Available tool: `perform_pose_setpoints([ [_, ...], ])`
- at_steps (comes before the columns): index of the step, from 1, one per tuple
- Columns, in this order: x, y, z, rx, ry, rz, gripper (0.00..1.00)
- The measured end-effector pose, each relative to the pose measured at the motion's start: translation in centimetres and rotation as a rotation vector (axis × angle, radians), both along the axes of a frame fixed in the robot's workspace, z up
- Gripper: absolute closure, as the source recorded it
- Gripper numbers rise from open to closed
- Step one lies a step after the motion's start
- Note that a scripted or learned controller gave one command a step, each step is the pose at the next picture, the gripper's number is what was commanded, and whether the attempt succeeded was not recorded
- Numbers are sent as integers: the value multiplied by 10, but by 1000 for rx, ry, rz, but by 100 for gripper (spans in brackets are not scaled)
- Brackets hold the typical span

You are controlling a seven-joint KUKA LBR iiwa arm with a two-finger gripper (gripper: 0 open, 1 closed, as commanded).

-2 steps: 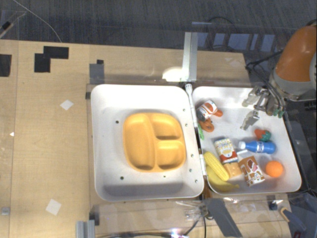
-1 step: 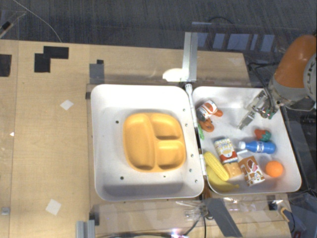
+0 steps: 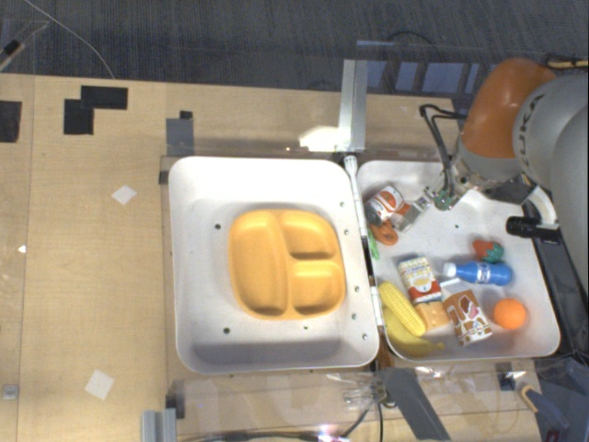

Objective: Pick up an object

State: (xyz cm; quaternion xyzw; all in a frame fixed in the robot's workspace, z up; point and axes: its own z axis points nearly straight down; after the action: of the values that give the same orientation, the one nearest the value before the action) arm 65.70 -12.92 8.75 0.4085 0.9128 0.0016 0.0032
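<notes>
Jaws hard to make out above the right bin (image 3: 543, 334), arm (image 3: 543, 127) cut off.

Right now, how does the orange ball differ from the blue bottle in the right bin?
The orange ball is round and a single colour; the blue bottle is long, lying on its side, with a white end. The ball sits near the bin's front right corner; the bottle lies above it in the view. Both rest apart in the right bin.

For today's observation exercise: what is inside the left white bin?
Inside the left white bin lies one yellow divided tray, with a long section and two smaller ones, all bare. A few small dark dots mark the bin floor. Whatever lies beneath the tray is covered and cannot be seen.
</notes>
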Motion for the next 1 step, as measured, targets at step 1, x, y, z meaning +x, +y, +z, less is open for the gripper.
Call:
perform_pose_setpoints([
  [1, 4, 0, 16, -5, -16, 8, 100],
])
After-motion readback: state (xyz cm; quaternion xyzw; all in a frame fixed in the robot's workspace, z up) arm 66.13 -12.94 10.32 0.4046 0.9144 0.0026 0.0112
